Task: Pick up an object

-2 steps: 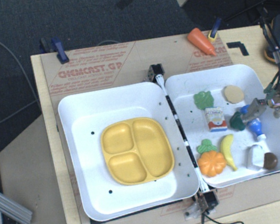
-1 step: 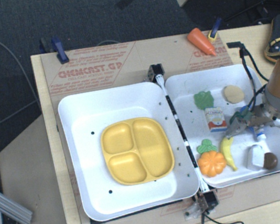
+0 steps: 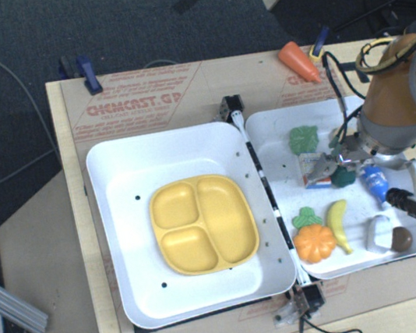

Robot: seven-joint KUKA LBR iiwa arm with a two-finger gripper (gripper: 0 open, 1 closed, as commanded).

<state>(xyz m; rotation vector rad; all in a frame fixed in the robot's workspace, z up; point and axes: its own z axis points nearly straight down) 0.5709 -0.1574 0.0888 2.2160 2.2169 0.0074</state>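
dark green toy (image 3: 343, 176) mid right bin (image 3: 265, 132), gripper (image 3: 333, 167) right on it; grip state can't tell, fingers hidden.

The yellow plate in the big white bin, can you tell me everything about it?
The yellow plate looks like smooth plastic, a rounded square with soft corners. Raised ridges split it into three sections: two smaller ones on the left side of the view, one above the other, and a longer one on the right. Nothing lies in any of them. It sits flat, turned a little askew, near the middle of the left bin, and touches only that bin's floor.
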